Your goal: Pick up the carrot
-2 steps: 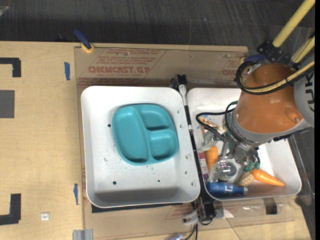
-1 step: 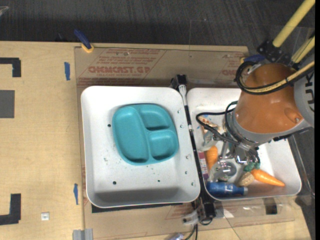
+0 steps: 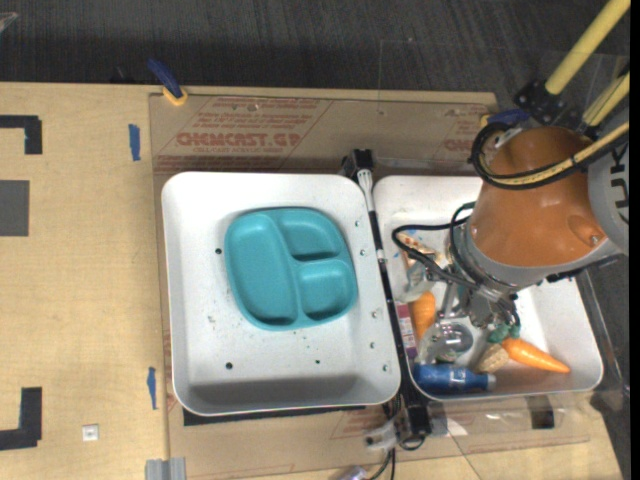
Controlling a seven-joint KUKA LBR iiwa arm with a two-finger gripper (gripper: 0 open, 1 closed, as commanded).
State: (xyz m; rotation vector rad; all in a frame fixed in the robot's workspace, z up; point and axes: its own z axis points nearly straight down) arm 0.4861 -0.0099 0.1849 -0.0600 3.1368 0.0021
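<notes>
An orange carrot (image 3: 537, 357) lies in the right bin (image 3: 585, 318) near its front right corner, its tip pointing right. A second, smaller orange piece (image 3: 425, 312) stands near the bin's left wall. The arm's orange band (image 3: 530, 203) covers the middle of this bin. Below the band, my gripper (image 3: 457, 330) hangs low over the bin floor, between the two orange things and left of the carrot. Metal parts and cables hide much of it, and I see nothing held in it.
A blue cylinder (image 3: 450, 376) lies along the right bin's front wall, just below the gripper. A pink-labelled item (image 3: 405, 326) rests against the left wall. The left bin (image 3: 190, 298) holds a teal divided plate (image 3: 290, 266). Yellow tubes (image 3: 590, 33) rise at the top right.
</notes>
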